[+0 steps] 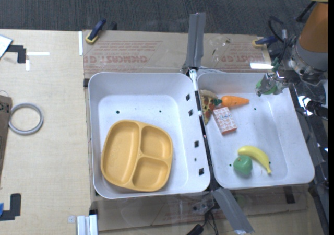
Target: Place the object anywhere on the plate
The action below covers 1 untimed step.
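While the plate waits bare, nothing of the task looks done.

Landmark: the yellow three-compartment plate (137,154), lying in the left bin (99,93), toward that bin's near wall.

Progress: no item rests on the plate; every candidate object lies in the right bin (292,124), across the central divider from the plate.

Task object: which one is meant is not stated; a carrot (235,101), a pizza slice (207,104), a small red-and-white carton (225,121), a banana (255,157) and a green apple (242,166) all lie on the far side of the divider from the plate.

Pincer: the pincer (267,85) hangs over the right bin's far corner, well apart from the plate; I cannot tell whether it is released or clenched, and nothing is seen in it.

What is left: by my judgement, the whole pick, the carry across the divider and the set-down.

Edges: the two bin walls meet between plate and objects, so a carried item would need lifting clear of that ridge.

Open room: bare white floor surrounds the plate on its far side; the apple and banana touch each other, the carton sits just beside the pizza slice, the carrot stands freest.

Tabletop: a roll of tape (24,118) lies well apart from the plate, beyond the left bin.
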Each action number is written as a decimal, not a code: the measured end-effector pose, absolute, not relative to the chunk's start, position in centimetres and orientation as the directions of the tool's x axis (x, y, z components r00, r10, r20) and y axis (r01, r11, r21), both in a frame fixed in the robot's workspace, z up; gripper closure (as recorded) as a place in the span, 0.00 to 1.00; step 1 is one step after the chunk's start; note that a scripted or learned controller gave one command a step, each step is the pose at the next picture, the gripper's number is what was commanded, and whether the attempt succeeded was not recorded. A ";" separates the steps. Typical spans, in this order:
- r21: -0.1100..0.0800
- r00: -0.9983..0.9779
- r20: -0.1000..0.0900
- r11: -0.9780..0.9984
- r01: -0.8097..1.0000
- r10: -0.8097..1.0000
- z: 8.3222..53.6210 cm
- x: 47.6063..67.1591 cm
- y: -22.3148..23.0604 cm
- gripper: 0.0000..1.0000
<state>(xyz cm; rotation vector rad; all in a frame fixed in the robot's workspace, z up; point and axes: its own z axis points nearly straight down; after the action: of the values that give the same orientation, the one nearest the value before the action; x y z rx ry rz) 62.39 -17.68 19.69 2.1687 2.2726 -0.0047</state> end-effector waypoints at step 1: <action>-0.001 -0.049 -0.005 0.049 0.999 0.999 20.6 62.4 -17.7 1.00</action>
<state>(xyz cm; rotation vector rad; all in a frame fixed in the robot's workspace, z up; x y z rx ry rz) 62.45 -17.70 20.58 2.1646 2.2736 -0.0065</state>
